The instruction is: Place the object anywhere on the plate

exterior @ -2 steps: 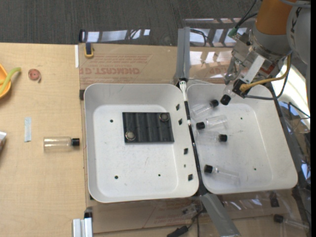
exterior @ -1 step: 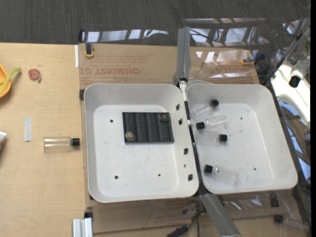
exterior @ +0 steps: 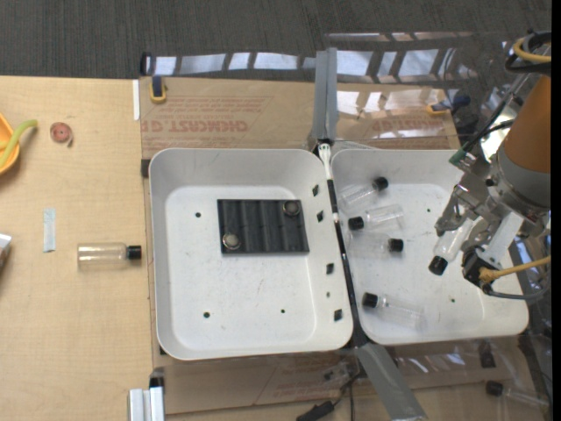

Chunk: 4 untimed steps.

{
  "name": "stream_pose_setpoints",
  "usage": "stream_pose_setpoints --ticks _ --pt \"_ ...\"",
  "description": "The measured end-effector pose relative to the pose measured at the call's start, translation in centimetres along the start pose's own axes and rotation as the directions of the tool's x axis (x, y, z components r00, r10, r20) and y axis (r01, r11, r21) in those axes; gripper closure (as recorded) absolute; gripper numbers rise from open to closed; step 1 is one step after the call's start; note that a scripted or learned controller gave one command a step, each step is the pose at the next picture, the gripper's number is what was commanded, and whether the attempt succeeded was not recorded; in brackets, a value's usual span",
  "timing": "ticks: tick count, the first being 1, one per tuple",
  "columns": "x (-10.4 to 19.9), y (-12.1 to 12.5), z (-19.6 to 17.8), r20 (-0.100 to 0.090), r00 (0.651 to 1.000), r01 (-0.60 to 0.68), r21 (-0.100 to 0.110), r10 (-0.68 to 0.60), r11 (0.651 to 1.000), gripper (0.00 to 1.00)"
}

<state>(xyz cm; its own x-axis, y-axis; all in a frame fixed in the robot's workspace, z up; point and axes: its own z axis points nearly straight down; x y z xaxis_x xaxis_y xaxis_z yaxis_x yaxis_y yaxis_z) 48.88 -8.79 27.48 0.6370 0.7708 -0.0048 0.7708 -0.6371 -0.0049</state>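
Camera view: at right of frame, gripper low over the right bin, with a black-capped vial slanting just below it. Cannot tell whether open or closed, nor whether truly gripping that vial. Dark ribbed plate at centre of the left bin, well apart, across the rims between the bins. Risks, as a judgement: losing a smooth, round vial from a weak or off-centre hold during transfer; clipping the rims if carried low; rolling off the plate on release; knocking the two small items already there.
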Motion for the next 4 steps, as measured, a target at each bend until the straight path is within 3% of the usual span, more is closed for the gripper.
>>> stream_pose_setpoints --ticks 1,2,3,4 --pt "4.1 6.5 -6.6 0.0 0.965 0.264 -0.003 -0.264 0.965 1.0" --pt "3.7 -2.6 5.9 0.0 0.935 0.354 -0.001 -0.354 0.935 1.0" --pt "8.9 5.5 -3.6 0.002 0.75 0.661 -0.005 -0.661 0.75 1.0" --pt "0.3 -1.8 4.6 0.0 0.752 0.66 -0.002 -0.66 0.752 1.0"
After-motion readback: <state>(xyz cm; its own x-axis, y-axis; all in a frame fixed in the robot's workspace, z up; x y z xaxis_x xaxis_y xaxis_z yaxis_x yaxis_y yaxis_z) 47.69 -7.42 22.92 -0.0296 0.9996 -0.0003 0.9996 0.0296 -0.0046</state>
